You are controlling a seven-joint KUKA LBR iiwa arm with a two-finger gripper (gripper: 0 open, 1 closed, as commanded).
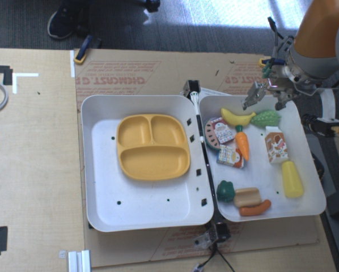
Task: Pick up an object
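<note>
A: We're holding the gripper [267,97] spread and empty above the right bin's [305,152] far end, over the toy banana [237,117] and the green leafy toy [265,118].

B: We're judging the banana light, stiff, slick plastic; taking it across its middle looks best.

A: We're counting one banana, one carrot [242,144], one yellow bottle [291,179], one divided yellow plate [153,147] in the left bin [101,169].

Two white bins [90,169]; one yellow plate [153,147]; one banana [237,117]; one carrot [242,144]; one broccoli [225,191].
</note>
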